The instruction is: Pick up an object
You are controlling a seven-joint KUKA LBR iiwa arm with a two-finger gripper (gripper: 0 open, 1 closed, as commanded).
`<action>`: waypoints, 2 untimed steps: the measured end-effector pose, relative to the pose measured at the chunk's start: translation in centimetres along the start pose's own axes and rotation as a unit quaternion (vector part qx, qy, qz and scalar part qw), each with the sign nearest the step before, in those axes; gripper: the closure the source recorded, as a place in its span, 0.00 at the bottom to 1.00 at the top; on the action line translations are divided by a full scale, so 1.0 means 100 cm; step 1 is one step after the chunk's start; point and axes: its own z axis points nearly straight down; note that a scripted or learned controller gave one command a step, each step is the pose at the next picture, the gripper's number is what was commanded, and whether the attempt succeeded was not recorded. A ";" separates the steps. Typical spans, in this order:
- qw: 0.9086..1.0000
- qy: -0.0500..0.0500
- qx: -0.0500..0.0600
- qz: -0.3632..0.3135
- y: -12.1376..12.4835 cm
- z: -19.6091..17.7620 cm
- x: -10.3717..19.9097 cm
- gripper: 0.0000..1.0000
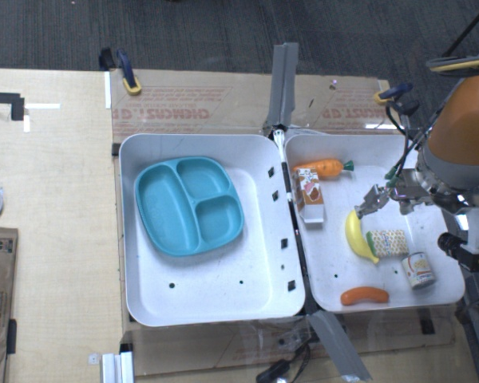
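A robotics lab or test cell is indicated rather than a home. Two shallow white bins (144,294) are set side by side on a pale wooden bench (48,174), over a sheet of printed cardboard (191,102) held down by spring clamps (128,72). An industrial arm (459,134), grey with an orange band, is mounted to the right, and loose cables (403,126) are seen running behind the gripper (373,201). Toy-like props are scattered below and left of the fingers: a plastic banana (356,236), a carrot (327,167), a small can (419,270). Dark carpet (223,14) is seen beyond the bench.
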 end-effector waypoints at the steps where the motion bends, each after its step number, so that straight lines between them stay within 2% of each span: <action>1: 1.000 0.000 0.000 -0.030 -0.009 0.075 0.023 0.00; 2: 1.000 0.000 0.001 -0.028 -0.009 0.068 0.021 1.00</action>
